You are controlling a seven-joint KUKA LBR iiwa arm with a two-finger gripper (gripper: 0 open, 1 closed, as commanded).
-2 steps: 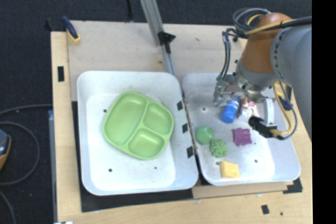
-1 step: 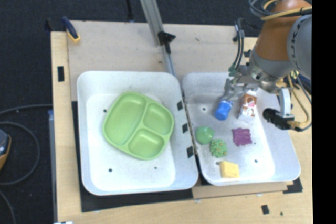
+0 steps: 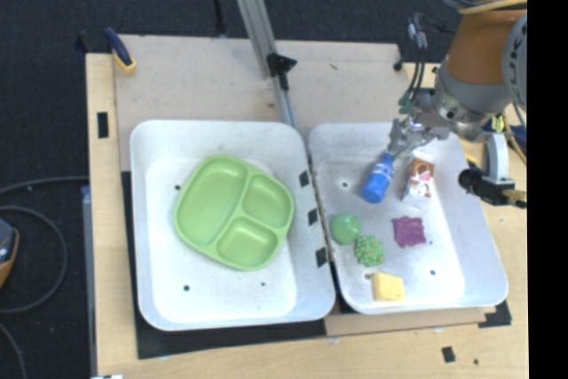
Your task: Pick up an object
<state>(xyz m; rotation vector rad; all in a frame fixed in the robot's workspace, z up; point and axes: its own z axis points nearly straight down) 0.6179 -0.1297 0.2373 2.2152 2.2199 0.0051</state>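
The right bin (image 3: 470, 280) holds a blue bottle (image 3: 379, 178), a small white and red carton (image 3: 420, 179), a purple block (image 3: 408, 231), a green ball (image 3: 346, 227), a speckled green lump (image 3: 369, 250) and a yellow wedge (image 3: 387, 287). My gripper (image 3: 407, 138) hangs over the bin's far part, just above the bottle's upper end and left of the carton's top. Nothing shows between its fingers.
The left bin (image 3: 160, 288) holds a green divided plate (image 3: 234, 210). A metal pole (image 3: 251, 9) slants up from the bench behind the bins. A blue and yellow clamp (image 3: 119, 49) sits at the bench's far left corner. Cables loop at the upper right.
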